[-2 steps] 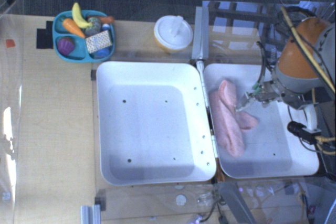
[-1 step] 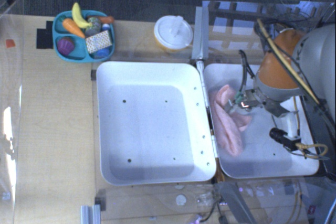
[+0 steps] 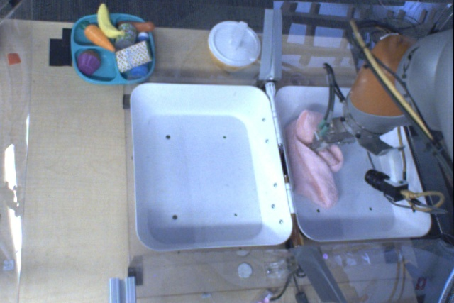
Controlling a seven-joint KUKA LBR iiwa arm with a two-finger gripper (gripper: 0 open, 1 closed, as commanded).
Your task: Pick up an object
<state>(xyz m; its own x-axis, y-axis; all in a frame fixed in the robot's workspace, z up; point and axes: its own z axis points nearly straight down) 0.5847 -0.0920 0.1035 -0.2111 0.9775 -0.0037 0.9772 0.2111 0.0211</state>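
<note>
The claw (image 3: 328, 137) was down inside the right bin (image 3: 404, 220), its tip resting at the upper right part of a pink cloth (image 3: 312, 163). The cloth lay crumpled along the bin's left side, running from just above the claw down and to the left below it. The claw met the fabric where a fold bulged up, but how far apart its parts stood, and whether any cloth was caught in it, could not be told from this slant; metal and pink fabric overlapped too closely.

Behind the claw, to the right, rose the grey arm (image 3: 429, 74) with its orange band (image 3: 376, 89), and dark cables hung beside it over the bin's right side.

To the left of the claw, just past the shared edge, sat the left bin (image 3: 149, 223), a shallow white tray. Up and to the left of the claw, beyond the bins on the wooden surface (image 3: 64, 174), stood a round white lidded container (image 3: 235, 44). Much farther left, well apart from the claw, was a blue divided tray (image 3: 78, 71) holding toy food, among it a yellow banana (image 3: 108, 23) and an orange carrot (image 3: 98, 36).
</note>
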